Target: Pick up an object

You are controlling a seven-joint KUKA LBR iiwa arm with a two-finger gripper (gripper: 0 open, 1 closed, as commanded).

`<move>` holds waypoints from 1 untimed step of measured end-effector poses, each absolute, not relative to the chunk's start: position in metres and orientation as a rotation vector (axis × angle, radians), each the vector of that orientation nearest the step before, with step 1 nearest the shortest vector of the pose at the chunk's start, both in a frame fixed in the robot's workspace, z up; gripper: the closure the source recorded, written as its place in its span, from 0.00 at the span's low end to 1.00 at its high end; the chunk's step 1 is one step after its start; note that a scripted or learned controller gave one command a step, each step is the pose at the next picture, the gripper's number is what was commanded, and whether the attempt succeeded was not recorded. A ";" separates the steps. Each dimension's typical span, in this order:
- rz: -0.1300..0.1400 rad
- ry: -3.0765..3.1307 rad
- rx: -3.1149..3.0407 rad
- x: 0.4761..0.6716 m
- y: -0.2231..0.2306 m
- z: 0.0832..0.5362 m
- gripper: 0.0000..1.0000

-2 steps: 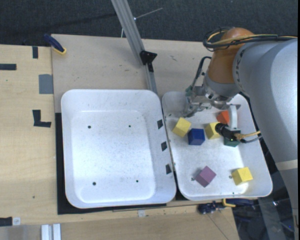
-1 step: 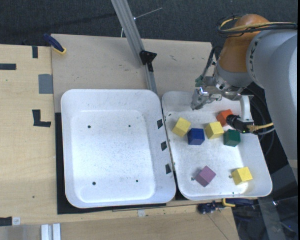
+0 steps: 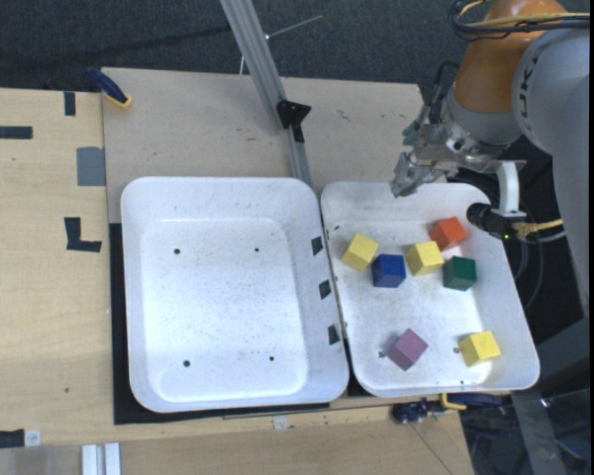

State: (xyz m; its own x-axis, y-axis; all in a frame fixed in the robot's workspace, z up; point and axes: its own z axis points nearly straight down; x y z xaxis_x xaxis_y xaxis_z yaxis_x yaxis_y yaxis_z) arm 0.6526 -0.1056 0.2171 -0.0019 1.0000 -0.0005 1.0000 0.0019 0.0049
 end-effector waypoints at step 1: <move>0.002 2.222 2.219 0.653 -0.105 0.236 1.00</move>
State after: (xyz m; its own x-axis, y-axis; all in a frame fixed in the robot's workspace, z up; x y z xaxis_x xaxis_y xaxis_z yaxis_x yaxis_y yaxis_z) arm 0.6532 -0.1049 0.2362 -0.0014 1.0000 0.0002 1.0000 0.0014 0.0016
